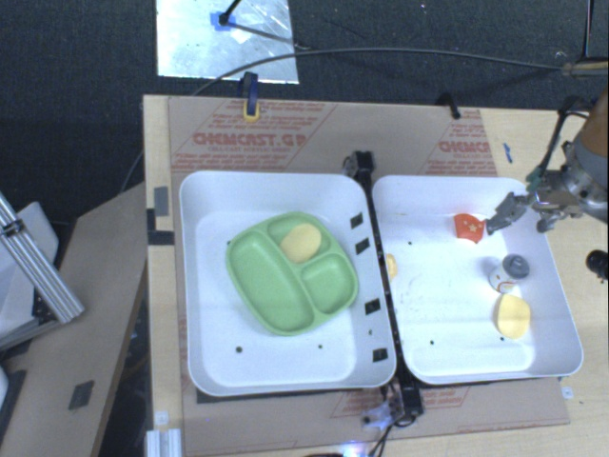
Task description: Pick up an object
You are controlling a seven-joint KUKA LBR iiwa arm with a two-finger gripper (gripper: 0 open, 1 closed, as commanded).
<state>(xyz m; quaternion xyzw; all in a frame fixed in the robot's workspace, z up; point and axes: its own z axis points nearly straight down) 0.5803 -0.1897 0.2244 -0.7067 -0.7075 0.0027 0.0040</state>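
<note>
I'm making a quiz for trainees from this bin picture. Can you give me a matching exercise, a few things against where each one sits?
Things:
1. green tray
2. orange piece
3. yellow lump
4. claw

Places:
A. in a compartment of the green tray
B. over the right bin's far right part
C. in the left bin
D. on the right bin's floor, beside the claw

Pairs: 1-C, 2-D, 3-A, 4-B

Lying on dark carpet beyond the bench: crinkled silver foil sheet [226,25]. Clamping the brown printed cardboard sheet [314,133] at its far edge: blue-and-yellow clamp [250,96].
</note>
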